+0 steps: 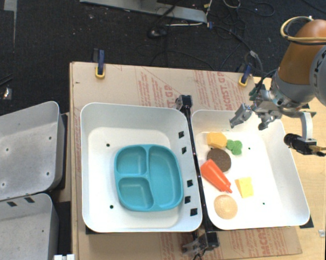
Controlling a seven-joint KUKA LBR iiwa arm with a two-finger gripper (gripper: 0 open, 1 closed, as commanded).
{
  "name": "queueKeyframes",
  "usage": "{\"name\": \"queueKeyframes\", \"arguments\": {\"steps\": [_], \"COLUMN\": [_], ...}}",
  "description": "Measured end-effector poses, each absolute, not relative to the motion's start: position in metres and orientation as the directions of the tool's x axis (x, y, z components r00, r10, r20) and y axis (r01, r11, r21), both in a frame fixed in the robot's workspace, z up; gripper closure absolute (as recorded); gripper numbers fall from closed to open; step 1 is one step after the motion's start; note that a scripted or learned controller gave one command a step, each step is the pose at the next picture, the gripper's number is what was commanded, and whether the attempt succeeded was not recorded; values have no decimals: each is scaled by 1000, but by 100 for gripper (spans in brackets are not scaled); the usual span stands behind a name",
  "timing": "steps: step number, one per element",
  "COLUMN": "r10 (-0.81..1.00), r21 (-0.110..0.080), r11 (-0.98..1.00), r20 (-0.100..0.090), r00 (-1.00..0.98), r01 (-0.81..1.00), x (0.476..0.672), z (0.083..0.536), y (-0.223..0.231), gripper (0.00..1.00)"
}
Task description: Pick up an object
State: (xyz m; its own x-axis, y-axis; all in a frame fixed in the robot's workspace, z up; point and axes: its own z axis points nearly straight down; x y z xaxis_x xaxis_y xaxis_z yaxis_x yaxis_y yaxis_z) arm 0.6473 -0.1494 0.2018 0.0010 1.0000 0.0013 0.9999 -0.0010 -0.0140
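Observation:
The right bin (pixel 283 159) holds several toy foods: an orange-yellow block (pixel 217 139), a green broccoli piece (pixel 235 147), a dark brown round patty (pixel 219 159), an orange carrot (pixel 216 176), a yellow cheese wedge (pixel 244 187) and a tan round cookie (pixel 225 206). My gripper (pixel 252 117) hangs over the back of that bin, above and to the right of the orange-yellow block. Its two fingers stand apart with nothing between them.
The left bin (pixel 97 151) carries a teal divided plate (pixel 148 177). A black clamp bar (pixel 190 155) runs between the bins. Two yellow clamps (pixel 100 71) hold the board at the back. White bin lids (pixel 22 147) lie off to the left.

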Motion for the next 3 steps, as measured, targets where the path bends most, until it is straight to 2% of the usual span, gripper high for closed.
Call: {"name": "queueKeyframes", "arguments": {"steps": [1, 2, 3], "r10": [1000, 1000, 1000], "r21": [0, -3, 0], "r11": [1, 3, -1], "r20": [-1, 0, 1], "r00": [-1, -3, 1], "r01": [1000, 1000, 1000], "x": [650, 653, 647], "z": [212, 164, 104], "y": [-149, -140, -141], "gripper": [0, 0, 0]}}
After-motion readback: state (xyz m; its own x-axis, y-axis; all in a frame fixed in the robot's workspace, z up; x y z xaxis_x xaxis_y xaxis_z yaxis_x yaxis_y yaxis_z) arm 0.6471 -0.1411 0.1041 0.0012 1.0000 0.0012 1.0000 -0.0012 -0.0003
